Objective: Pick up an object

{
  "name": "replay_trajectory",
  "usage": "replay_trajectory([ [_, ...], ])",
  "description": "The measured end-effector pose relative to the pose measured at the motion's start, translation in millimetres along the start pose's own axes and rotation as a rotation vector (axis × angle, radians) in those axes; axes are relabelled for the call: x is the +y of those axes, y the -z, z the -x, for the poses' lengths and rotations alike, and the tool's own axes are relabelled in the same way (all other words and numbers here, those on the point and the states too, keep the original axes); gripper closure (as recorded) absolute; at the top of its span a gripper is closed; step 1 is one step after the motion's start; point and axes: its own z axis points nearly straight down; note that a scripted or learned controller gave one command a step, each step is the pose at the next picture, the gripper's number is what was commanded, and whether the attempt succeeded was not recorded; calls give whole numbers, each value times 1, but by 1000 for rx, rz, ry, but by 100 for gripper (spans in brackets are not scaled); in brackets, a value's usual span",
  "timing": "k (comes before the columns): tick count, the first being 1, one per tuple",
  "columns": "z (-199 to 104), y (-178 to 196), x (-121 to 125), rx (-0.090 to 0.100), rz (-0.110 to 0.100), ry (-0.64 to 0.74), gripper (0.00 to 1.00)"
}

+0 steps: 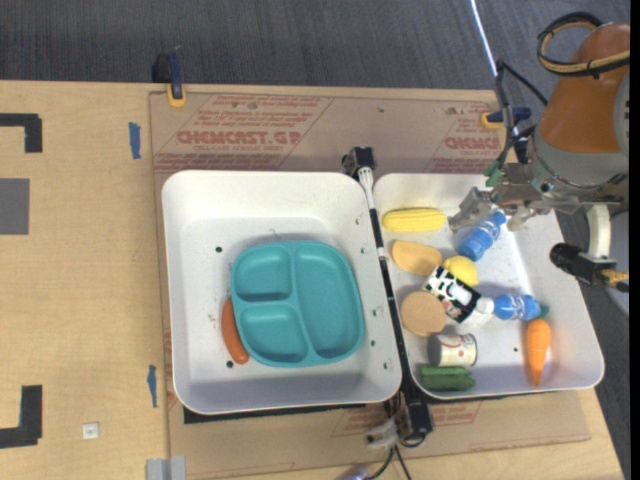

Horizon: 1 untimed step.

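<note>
My gripper point(492, 215) hangs over the back of the right bin point(588, 353), and its two grey fingers point(467, 212) stand spread apart, open. A blue bottle point(479, 238) lies tilted just under and between them; I cannot tell whether they touch it. To the left of the gripper lies a yellow corn cob point(413, 220). Further forward in the same bin are a tan bread roll point(415, 256), a black-and-white cow toy point(452, 290), a second blue bottle point(516, 307), an orange carrot point(537, 350), a small cup point(456, 349) and a green cucumber point(446, 376).
The left bin point(190, 268) holds a teal divided tray point(297, 301) with a red sausage point(233, 334) beside its left edge. A black clamp point(359, 160) sits at the back where the two bins meet. The arm's body point(585, 88) looms over the right bin's back right corner.
</note>
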Motion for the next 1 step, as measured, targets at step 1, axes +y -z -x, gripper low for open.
replay_trajectory([
  [1, 32, -104, 56, -1, 0, 222, 0],
])
